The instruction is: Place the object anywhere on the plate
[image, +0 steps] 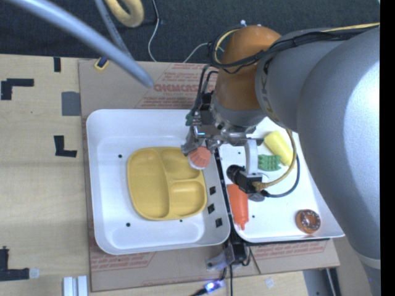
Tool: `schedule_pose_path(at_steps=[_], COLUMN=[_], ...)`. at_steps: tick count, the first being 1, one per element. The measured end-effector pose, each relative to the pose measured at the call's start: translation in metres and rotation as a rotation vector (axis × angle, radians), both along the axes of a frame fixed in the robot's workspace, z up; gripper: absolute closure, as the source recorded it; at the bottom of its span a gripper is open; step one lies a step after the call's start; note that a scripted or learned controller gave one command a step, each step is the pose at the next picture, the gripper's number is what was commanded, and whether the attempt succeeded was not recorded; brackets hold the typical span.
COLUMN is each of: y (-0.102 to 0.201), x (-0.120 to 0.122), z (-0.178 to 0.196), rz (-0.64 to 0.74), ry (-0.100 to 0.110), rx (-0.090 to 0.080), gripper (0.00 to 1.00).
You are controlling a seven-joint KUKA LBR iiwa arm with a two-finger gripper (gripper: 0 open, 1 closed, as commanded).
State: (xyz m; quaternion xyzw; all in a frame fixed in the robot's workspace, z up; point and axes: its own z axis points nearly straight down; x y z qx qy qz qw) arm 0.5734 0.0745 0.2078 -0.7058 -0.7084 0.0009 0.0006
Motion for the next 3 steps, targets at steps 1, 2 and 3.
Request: schedule_pose_path(at_steps=[1,2,3], y=[0.049,0.108,0.105], x=[0.012,0.015,0.015], z=[0.015,0.022,0.021], rz=[0.002,0.003,-0.001], ry=[-0.002,-0.001,0.000], rx=[0.002,0.002,0.000], gripper=[1.00,1.00,0.00])
